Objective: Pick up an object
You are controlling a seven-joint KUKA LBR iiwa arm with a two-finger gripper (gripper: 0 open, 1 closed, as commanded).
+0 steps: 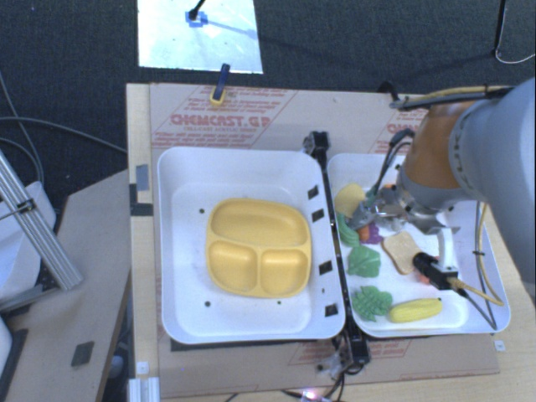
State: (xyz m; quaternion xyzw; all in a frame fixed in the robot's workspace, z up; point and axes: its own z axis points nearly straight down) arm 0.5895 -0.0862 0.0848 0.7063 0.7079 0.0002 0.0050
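The grey arm with its orange band reaches in from the right and hangs over the right-hand shallow white bin (pixel 481 325). Its claw (pixel 366 214) sits low near that bin's left wall, among the toys; whether it is apart or together I cannot tell, since the wrist hides it.

The objects to pick lie crowded in this bin. A yellow rounded plastic piece (pixel 349 198) rests just up-left of the claw. A tan slice of toy bread (pixel 402 250) lies just beside the wrist on the lower side. A green leafy toy (pixel 363 261) sits below the claw, and a second green leafy piece (pixel 371 301) lies near the bin's front edge, touching or just beside a yellow toy corn cob (pixel 415 311). A small orange piece (pixel 366 233) shows under the claw.

The left-hand white bin (pixel 180 224) holds a yellow three-compartment plastic tray (pixel 258 246) in its middle, with bare floor all round it. Both bins rest on a cardboard-covered tabletop (pixel 243 120).
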